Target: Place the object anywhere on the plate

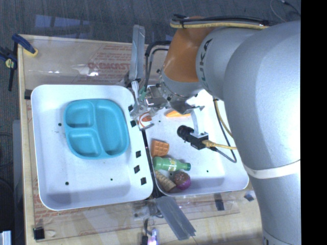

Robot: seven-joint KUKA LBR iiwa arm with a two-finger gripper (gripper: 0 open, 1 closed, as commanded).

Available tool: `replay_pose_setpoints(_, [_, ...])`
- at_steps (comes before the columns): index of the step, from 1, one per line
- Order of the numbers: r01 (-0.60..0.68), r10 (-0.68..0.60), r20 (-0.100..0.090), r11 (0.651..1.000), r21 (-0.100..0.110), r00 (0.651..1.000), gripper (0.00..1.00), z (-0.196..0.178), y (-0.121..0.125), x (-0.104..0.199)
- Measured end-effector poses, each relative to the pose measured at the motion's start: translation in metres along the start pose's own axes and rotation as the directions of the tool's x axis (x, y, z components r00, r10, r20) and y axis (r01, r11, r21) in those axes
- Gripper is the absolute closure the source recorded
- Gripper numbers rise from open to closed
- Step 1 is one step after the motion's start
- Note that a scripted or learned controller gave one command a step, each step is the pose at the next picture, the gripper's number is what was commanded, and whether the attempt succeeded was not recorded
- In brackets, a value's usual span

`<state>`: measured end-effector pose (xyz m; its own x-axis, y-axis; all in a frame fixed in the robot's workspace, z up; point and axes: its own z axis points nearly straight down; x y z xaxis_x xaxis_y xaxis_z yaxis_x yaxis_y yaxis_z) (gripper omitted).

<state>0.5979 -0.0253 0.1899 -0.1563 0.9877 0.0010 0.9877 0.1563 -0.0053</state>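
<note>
**Arm over the divide between the two bins**

The grey arm (245, 86) reached in from the right and its orange band sat above the back part of the right bin (225, 172). The gripper (144, 106) was low at the inner edge of that bin, close to the place where the two bins meet. A small orange and white object (145, 119) was seen just under the gripper, but the view did not show clearly if it was between the jaws, and it could not be told whether the jaws were open or closed.

The blue plate (97, 127), with three compartments, lay in the left bin (51, 177), near its middle, and nothing lay on it.

In the right bin, an orange piece (176, 114) lay near the wrist. Toward the front edge there was a waffle (159, 148), then a green bottle (171, 164) lying on its side, and beside it a dark purple round thing (181, 180) and a beige piece (164, 180). A black part with a yellow cable (194, 137) hung over the bin. The bins stood on a wooden worktop (76, 60).
</note>
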Motion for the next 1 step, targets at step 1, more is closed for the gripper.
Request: replay_pose_setpoints(1, [-0.001,0.001,0.000,1.000,0.000,1.000,0.00,-0.0002,0.0000,-0.0004])
